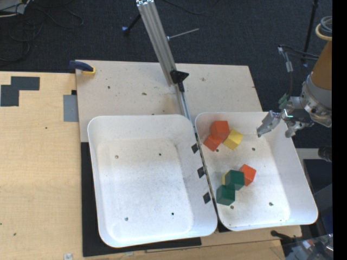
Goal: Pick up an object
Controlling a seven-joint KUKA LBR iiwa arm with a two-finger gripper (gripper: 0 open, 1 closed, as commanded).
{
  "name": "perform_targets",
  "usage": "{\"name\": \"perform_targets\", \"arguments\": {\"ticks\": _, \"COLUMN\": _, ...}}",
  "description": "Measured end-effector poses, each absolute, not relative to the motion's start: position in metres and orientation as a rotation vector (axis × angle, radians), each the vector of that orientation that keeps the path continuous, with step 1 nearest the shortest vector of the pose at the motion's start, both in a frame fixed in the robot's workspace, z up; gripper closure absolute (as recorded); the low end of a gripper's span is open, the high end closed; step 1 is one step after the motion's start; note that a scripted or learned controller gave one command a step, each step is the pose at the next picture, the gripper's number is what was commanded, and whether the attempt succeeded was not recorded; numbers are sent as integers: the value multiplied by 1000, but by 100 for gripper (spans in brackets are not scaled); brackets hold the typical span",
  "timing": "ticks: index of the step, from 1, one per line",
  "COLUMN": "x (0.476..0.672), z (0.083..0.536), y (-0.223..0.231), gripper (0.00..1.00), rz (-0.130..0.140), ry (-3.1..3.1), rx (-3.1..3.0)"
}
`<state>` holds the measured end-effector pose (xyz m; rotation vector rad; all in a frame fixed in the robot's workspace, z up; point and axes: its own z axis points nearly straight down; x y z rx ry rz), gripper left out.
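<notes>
Currently I have the bench [135, 88] in view from above, carrying two shallow white bins side by side. Left bin [108, 129] holds no blocks that I can make out, just dark specks on its floor. Right bin [293, 172] holds every candidate for the pick.

Arm [325, 75] comes in from the right, its wrist above the far right rim of the right bin. Tool [276, 124] sits over the far right part of that bin, with two fingers splayed wide apart and nothing between them. It looks well clear of all the blocks.

Blocks, two clusters:
- Far cluster: two orange blocks [217, 134] pressed together, with a yellow block [234, 140] touching them on the right.
- Near cluster: two green blocks [230, 186] stacked or overlapping (I cannot tell which), a red-orange block [248, 174] against their right side, and a sliver of yellow at their left edge.

Judgement on step: approach phase, nothing grasped, pick not yet begun.

Next move, as I read it: carry the tool left toward a block, then descend. Yellow block is nearest the tool and has a free right side, so it seems the easiest target. Fingers must straddle one block without catching its orange neighbour; crowding is the main risk in both clusters.
</notes>
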<state>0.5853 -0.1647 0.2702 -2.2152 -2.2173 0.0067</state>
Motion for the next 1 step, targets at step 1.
{"name": "perform_targets", "arguments": {"ticks": 1, "x": 586, "z": 273, "y": -165, "gripper": 0, "rz": 2, "ry": -2221, "rx": -2218}}
